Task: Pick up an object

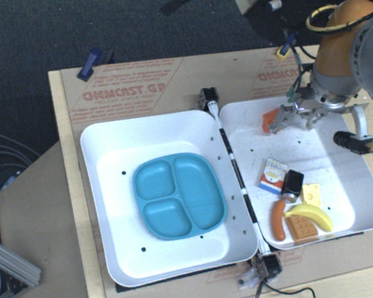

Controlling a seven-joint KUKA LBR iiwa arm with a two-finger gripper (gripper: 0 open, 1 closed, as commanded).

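My gripper (298,116) hangs low over the far part of the right bin (354,177), under the grey wrist and orange band. A small orange-red object (269,122) lies on the bin floor just left of the gripper, touching or nearly touching it. Nearer the front lie a small white, blue and red box (271,173), a black block (292,182), a yellow cheese slice (312,194), a banana (311,216), a hot dog sausage (278,219) and a brown bread piece (303,229).
The left bin (110,189) holds a blue divided plate (179,195). A black clamp rail (233,166) runs between the bins. A black cable end (349,140) hangs by the right bin's right wall.
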